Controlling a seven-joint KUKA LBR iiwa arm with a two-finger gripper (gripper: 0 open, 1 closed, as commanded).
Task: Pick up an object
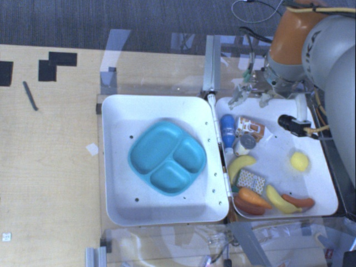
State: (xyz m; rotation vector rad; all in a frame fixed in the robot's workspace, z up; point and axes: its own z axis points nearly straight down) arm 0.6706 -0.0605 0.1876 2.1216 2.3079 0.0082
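Over the right bin's [328,196] far edge, gripper [251,93] hovers w/ fingers apart, nothing between them. Nearest targets: blue bottle [227,128] along the left wall, snack packet [251,128] beside it. Recommend: centre over the bottle, align jaws across its width, descend vertically, then clamp.

No readable text, small printed packet [251,128] in right bin [328,204], lettering too blurred

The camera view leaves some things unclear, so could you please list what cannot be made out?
- Claw: small and cluttered at the right bin's top edge; grip state unreadable.
- Packet: label too small to read.
- Carrot: partly behind the bin rim.
- Arm: cut off by the right edge.
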